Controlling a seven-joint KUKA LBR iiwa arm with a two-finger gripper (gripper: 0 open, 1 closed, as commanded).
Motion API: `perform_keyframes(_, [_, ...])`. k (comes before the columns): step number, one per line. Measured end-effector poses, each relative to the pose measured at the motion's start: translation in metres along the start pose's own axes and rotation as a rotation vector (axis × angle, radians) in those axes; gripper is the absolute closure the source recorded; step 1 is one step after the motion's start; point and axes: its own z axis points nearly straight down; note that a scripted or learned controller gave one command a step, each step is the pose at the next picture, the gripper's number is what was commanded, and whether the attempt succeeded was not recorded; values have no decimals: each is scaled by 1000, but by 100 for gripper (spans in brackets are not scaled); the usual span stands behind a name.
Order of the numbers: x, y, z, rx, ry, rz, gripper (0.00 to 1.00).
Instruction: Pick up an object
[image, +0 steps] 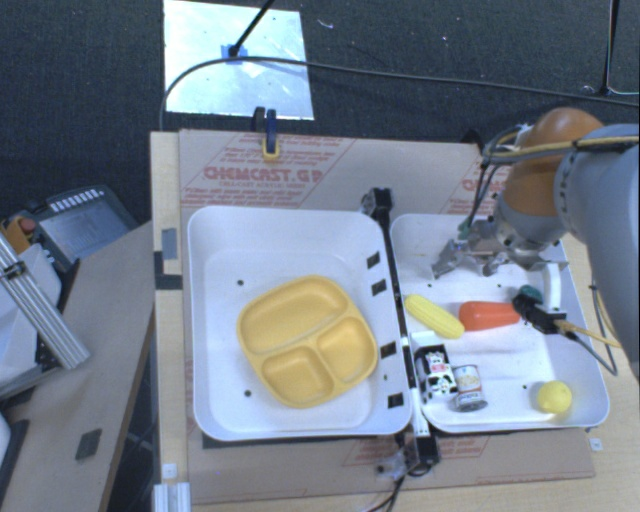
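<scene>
Right bin (500, 355): one corn (433, 315), carrot (488, 315), lemon (553, 397), can (466, 387).

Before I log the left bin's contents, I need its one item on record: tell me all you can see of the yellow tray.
The yellow tray looks like smooth matte plastic with rounded corners and a raised rim. It has three compartments: one long one along the far side and two smaller ones nearer the camera. It lies flat and upright, turned at an angle, near the middle of the left bin.
</scene>
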Motion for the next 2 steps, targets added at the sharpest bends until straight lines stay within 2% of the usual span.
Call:
perform_keyframes(1, [0,1,-12,-4,-1,-1,100])
perform_keyframes(2, [2,4,-56,-4,0,-1,100])
